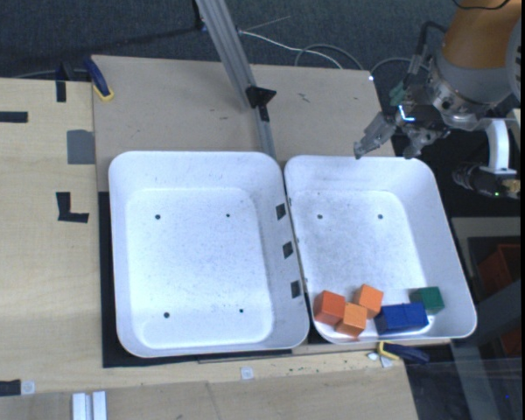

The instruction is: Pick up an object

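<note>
Several small blocks lie along the near edge of the right bin [367,234]. Three are orange: one [332,305] on the left, one [368,298] further right, and one [353,319] in front of those two. A blue block [401,318] lies to their right, with a green block [430,299] beside it near the bin's corner. My gripper [387,145] hangs over the far rim of the right bin, well away from the blocks. It is open, with nothing between its fingers.
The left bin [197,252] sits against the right one. A slanted metal rail [232,51] runs from the top down to the gap between the bins. Cables [315,55] lie on the bench behind them.
</note>
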